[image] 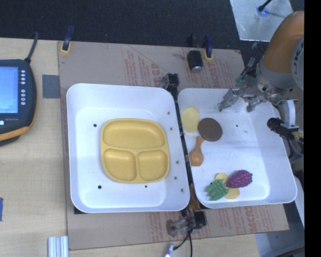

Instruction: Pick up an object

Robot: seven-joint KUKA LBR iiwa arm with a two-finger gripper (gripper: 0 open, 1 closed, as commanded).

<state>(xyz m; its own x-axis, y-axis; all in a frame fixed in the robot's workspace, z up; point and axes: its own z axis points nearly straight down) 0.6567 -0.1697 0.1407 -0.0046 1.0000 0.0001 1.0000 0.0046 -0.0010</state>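
Observation:
My gripper (237,105) hangs over the back of the right bin (267,159), its two fingers spread open with nothing between them. To its left and a little nearer lie a brown disc (209,129) and a pale yellow round piece (190,119). A tan spoon-like piece (197,153) lies below them by the bin's left wall. At the front of that bin sit purple toy grapes (239,179), a green leafy toy (217,189) and a yellow piece (228,187), all bunched together.
The left bin (80,143) holds a yellow divided plate (135,150). A tablet-like pendant (8,98) lies on the bench at far left. Clamps (195,58) stand behind the bins, and the bins' shared wall (182,143) runs between them.

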